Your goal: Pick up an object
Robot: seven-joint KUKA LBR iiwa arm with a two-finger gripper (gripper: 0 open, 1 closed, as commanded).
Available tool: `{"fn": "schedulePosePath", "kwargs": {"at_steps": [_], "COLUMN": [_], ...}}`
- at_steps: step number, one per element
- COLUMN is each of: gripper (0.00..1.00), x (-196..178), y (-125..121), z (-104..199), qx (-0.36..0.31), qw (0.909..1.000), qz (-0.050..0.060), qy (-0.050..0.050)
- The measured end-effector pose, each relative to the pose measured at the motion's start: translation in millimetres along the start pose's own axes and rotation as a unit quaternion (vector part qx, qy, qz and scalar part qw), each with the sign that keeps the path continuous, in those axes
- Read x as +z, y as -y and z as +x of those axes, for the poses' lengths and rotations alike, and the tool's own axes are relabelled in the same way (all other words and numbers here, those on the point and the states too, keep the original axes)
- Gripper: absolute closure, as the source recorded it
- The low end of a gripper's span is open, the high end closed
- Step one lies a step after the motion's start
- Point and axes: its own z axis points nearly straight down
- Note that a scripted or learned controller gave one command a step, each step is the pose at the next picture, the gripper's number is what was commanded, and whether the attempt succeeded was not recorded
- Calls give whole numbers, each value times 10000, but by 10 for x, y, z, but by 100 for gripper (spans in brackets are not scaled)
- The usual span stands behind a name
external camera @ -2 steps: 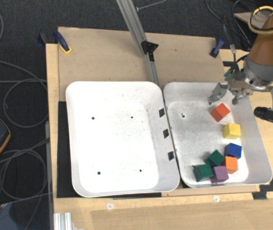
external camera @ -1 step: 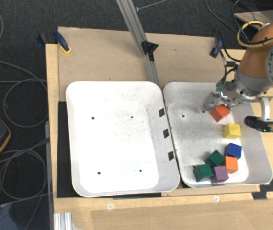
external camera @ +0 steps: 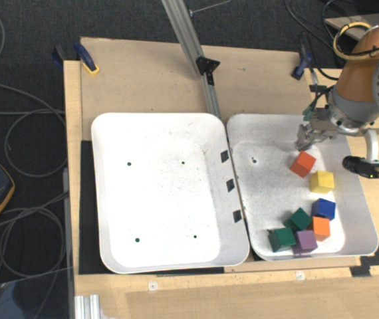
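In the right bin (external camera: pixel 264 198) lie several small blocks. A red-orange block (external camera: pixel 302 164) sits tilted near the bin's upper middle. Just right of it and a little nearer the front is a yellow block (external camera: pixel 322 181). My gripper (external camera: pixel 307 140) hangs just above and behind the red-orange block, apart from it, with nothing visibly held. Toward the bin's front right corner cluster a blue block (external camera: pixel 324 209), an orange block (external camera: pixel 321 226), a dark green block (external camera: pixel 300 218), a second green block (external camera: pixel 282 238) and a purple block (external camera: pixel 305 242).
The left bin (external camera: pixel 156 191) lies beside the right one, with black clips (external camera: pixel 230 185) along the shared edge. A slanted metal bar (external camera: pixel 196 52) crosses the bench behind the bins. Blue clamps (external camera: pixel 87 58) hold the board's back corners.
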Motion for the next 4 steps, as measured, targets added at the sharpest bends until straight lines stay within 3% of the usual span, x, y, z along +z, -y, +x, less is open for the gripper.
{"fn": "schedulePosePath", "kwargs": {"at_steps": [1,2,3,4], "gripper": [100,100,100,100], "x": [-485,-1087,-995,-983], "y": [60,-54,-59,-50], "z": [-42,-41,-37,414], "qx": [15,0,2,-16], "qw": [10000,10000,10000,10000], "qz": [-10,-29,14,18], "qy": [4,10,0,-15]}}
